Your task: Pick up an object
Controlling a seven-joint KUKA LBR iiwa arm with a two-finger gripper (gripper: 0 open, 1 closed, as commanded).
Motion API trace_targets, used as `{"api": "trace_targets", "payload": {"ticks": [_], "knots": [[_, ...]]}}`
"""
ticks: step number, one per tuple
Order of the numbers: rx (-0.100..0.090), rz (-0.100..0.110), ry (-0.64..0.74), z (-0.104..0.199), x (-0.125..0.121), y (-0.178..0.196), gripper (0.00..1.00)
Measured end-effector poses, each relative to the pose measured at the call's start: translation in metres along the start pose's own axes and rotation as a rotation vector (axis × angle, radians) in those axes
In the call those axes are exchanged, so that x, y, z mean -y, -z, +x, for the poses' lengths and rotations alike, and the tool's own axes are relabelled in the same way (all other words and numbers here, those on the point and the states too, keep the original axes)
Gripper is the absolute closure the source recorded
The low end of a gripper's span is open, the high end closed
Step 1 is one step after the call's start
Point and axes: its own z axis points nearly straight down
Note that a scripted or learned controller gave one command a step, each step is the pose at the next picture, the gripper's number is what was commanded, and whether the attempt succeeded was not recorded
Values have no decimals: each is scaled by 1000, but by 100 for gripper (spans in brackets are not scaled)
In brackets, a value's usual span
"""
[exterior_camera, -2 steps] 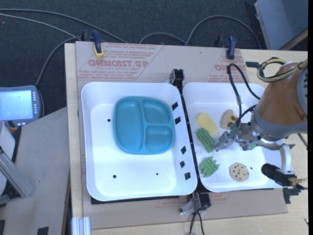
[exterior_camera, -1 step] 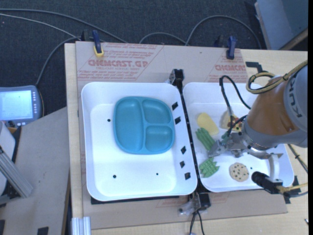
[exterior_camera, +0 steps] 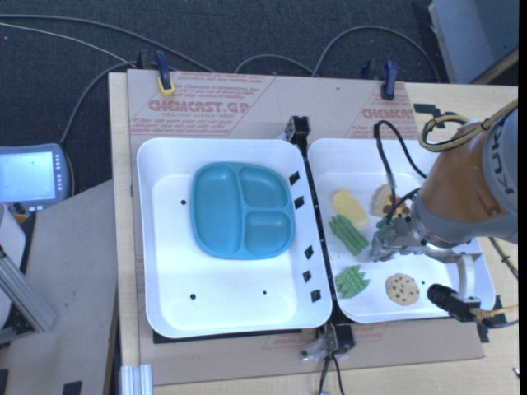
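Gripper (exterior_camera: 384, 245) hovering low in right bin (exterior_camera: 461, 159), finger spread impossible to tell, with long green ridged toy vegetable (exterior_camera: 349, 234) lying at nine o'clock, its axis running ten-to-four.

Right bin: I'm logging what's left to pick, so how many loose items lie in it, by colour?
Green: 2, the long green piece and the small green piece
Yellow: 1, the yellow piece
Tan: 2, the cookie and a pale item partly hidden by the arm
Total: 5
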Motion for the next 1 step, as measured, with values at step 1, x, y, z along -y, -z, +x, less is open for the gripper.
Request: {"api": "trace_targets", "payload": {"ticks": [1], "knots": [[3, -6, 3, 4, -2, 43, 100]]}}
